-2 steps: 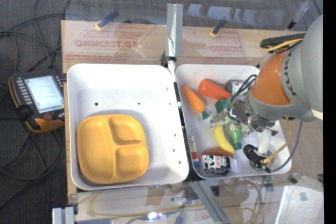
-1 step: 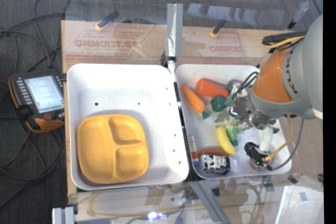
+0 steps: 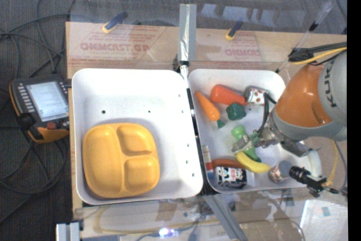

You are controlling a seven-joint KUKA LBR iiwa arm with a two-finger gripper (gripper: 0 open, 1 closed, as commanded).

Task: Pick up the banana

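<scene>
Gripper (image 3: pixel 252 143) of the grey arm (image 3: pixel 316 104) with the orange band sits low inside the right-hand shallow white bin (image 3: pixel 276 77), directly over the near end of the curved yellow banana (image 3: pixel 254 163). Its dark fingers are crowded against neighbouring items, and how far apart they stand cannot be told; nothing can be confirmed as held between them. The banana lies flat on the floor of the right bin, toward that bin's front edge.

Remaining items, taken left to right with the banana as reference:

A handheld control pendant with a lit screen (image 3: pixel 40 101) rests on the floor well to the banana's left, beyond both bins.

The left-hand shallow white bin (image 3: pixel 130 84) holds a yellow plastic tray with three compartments (image 3: pixel 120 159), well left of the banana and roughly level with it.

A small dark carton with a red and white label (image 3: pixel 228 173) lies just left of the banana, touching or nearly touching its lower end.

An orange carrot-shaped toy (image 3: pixel 207 106) lies up and to the left of the banana, near the bins' shared wall.

A larger orange-red pepper-shaped toy (image 3: pixel 227 95) lies well above the banana; a dark green block (image 3: pixel 236 112) sits just beneath it.

A light green piece (image 3: pixel 239 132) sits just above the banana, beside the gripper.

A small metallic can (image 3: pixel 276 172) stands just right of the banana's far end.
</scene>
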